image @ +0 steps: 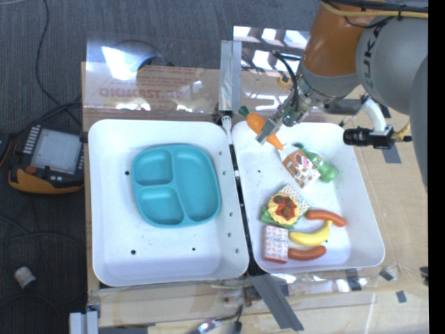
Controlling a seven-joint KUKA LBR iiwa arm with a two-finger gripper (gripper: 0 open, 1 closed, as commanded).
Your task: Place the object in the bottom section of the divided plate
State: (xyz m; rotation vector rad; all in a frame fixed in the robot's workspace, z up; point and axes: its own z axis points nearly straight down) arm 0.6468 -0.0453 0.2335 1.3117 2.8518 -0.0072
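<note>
A teal divided plate (197,186) lies in the left bin (111,256), with its bottom section (161,207) toward the near left. My gripper (270,132) hangs over the far left corner of the right bin (365,214). It is shut on an orange toy carrot (256,122). The carrot is tilted: its green top pokes past the bin's far rim and its tip (277,143) shows below a grey finger (265,134). It appears lifted off the bin floor.
The right bin holds several toy foods: a strawberry-print carton (300,167), a pizza slice on green (284,207), two sausages (325,217), a banana (310,237) and a wafer (275,243). A ridge (238,193) separates the bins. A handheld device (49,158) lies left of the bench.
</note>
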